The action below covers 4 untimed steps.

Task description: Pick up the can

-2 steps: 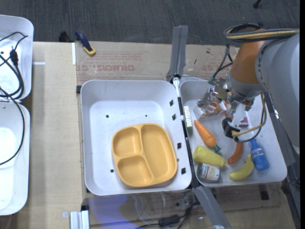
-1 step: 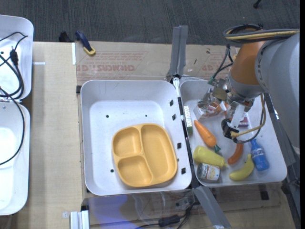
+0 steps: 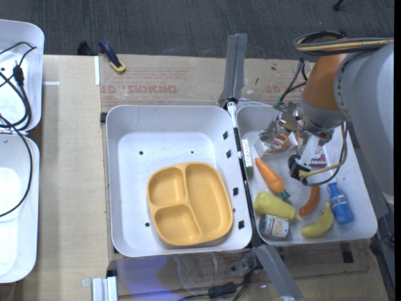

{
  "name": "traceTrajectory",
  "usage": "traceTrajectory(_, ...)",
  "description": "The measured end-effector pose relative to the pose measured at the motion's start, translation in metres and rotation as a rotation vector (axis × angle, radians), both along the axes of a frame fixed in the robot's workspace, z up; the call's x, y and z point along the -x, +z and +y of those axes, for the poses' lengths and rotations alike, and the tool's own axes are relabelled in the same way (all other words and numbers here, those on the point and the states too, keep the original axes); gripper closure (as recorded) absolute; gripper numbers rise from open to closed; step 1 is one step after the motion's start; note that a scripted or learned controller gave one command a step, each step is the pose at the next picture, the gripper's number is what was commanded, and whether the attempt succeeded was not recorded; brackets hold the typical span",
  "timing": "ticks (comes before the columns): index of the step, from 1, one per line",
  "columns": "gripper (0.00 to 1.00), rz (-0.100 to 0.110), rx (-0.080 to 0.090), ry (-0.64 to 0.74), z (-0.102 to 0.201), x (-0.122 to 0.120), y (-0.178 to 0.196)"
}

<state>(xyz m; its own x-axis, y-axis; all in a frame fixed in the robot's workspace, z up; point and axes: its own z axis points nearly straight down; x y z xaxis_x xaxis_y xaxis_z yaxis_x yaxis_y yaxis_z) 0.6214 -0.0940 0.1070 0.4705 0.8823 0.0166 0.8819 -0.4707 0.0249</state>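
Two white bins sit side by side on the desk [image 3: 69,168]. The left bin [image 3: 119,168] holds one yellow plate [image 3: 188,202]. In the right bin [image 3: 360,187], one can [image 3: 276,226] sits at the front beside one yellow bottle [image 3: 274,205], one carrot [image 3: 270,175] and one banana [image 3: 318,224]. The tool [image 3: 280,130] hangs over the back; whether it is apart or together cannot be told.
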Motion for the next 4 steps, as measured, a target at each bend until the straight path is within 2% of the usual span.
traceTrajectory(1, 1.00, -0.012, 0.005, 0.000, -0.003, -0.004, 0.015)
traceTrajectory(2, 0.00, -0.009, 0.005, 0.000, -0.003, -0.003, 0.013)
traceTrajectory(3, 0.00, 0.034, 0.002, -0.067, -0.001, 0.043, -0.016)
traceTrajectory(4, 0.00, 0.032, 0.004, -0.016, 0.002, 0.025, 0.098)
